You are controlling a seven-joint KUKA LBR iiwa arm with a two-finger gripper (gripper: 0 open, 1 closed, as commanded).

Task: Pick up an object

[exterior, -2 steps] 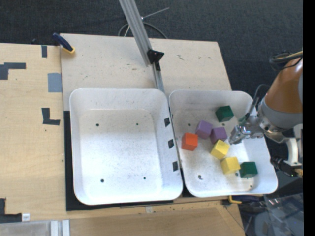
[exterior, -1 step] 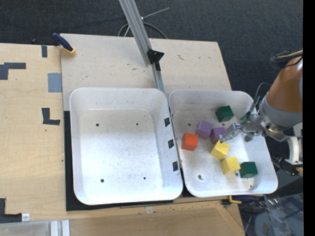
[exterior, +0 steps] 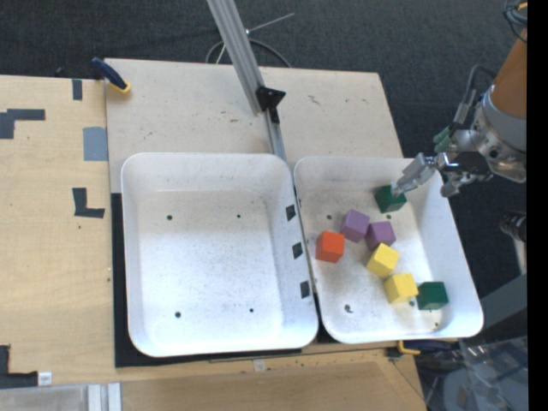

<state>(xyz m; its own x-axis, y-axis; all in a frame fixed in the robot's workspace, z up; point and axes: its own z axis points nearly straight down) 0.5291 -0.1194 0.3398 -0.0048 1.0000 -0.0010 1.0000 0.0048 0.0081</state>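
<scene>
**Gripper at Green Block, Right Bin**

A dark green block sits in the upper right part of the right bin, close to that bin's right wall; the gripper is directly at it, with one grey finger slanting down from the right and its tip meeting the block's upper right edge; whether the jaws are spread or closed cannot be told from this angle, and the block cannot be confirmed as held.

Below and left of this block lie two purple cubes, the first just beside the second; an orange cube lies left of them, near the bin's left wall; a yellow cube touches the lower edge of the second purple cube; another yellow cube lies below it; a second green block rests against that yellow cube's right side, near the bin's lower right corner.

The left bin adjoins the right bin along a shared edge; both rest on the wooden bench; a slanted aluminium rail crosses the bench from the top of the view down to the junction of the bins; the arm's grey wrist with its orange band enters at the right.
</scene>
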